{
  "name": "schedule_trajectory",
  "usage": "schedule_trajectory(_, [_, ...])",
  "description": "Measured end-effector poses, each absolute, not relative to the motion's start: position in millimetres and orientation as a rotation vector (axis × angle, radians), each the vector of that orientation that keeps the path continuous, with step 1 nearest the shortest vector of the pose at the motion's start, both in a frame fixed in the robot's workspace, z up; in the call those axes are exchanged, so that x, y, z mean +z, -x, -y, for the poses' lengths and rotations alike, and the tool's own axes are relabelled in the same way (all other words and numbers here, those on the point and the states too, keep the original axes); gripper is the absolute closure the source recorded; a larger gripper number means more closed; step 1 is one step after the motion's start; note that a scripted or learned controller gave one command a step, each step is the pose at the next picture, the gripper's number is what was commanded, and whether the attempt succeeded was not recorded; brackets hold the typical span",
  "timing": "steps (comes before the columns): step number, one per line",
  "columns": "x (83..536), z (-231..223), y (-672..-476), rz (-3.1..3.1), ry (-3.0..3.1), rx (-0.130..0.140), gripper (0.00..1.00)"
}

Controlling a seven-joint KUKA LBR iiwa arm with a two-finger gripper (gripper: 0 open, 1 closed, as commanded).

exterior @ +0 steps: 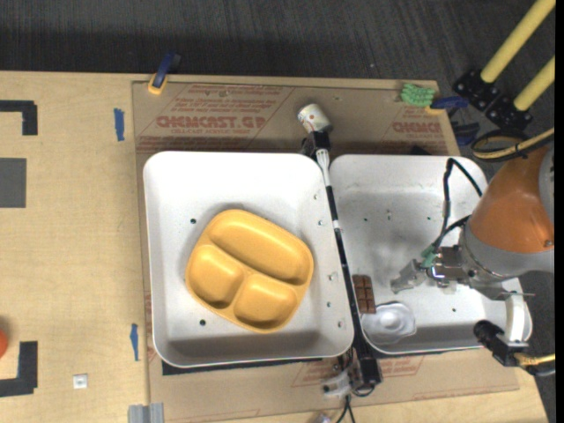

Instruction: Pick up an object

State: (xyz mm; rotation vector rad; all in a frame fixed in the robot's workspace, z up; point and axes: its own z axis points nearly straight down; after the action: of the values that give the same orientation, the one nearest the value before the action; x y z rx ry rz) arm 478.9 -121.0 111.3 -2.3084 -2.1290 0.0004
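Note:
The right bin (397,192) holds a small clear cup (388,322) near its front left corner. A brown ridged bar (362,293) lies against that bin's left wall, just behind the cup. My gripper (408,277) hangs low over the right bin's floor, pointing left, a short way right of the bar and behind the cup. I see nothing in its grasp. The grey arm with its orange band (515,214) reaches in from the right. A yellow divided plate (249,269) lies in the left bin (176,192).
A black rod with a white knob (311,117) runs along the seam between the bins. Cables (454,192) loop beside the wrist. Yellow poles (520,33) stand at the back right. The cardboard bench (70,236) extends to the left.

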Motion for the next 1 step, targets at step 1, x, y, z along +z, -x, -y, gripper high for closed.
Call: schedule_trajectory(1, [88.7, 189.3, -510.9, 2.002, 2.403, -0.016, 0.0])
